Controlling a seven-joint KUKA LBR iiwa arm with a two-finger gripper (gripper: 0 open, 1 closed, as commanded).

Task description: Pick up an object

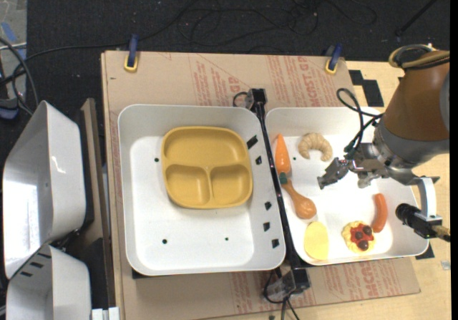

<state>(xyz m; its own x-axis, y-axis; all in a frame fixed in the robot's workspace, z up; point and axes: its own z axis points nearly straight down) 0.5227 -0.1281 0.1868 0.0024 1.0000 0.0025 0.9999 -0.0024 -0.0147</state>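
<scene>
Nothing is lifted yet: the croissant (315,144), carrot (283,154), drumstick (300,200), sausage (379,212), yellow slice (316,240) and small pastry (358,235) are all seen lying on the floor of the right bin (343,117). The gripper (348,172) is held above that bin's middle, near the croissant, nothing seen in it; whether it is spread cannot be told. The grasp is judged still to be made.

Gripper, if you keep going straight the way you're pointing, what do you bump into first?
Probably the bare white floor of the right bin. The gripper points down-left, toward the drumstick, but depth is hard to judge.
</scene>
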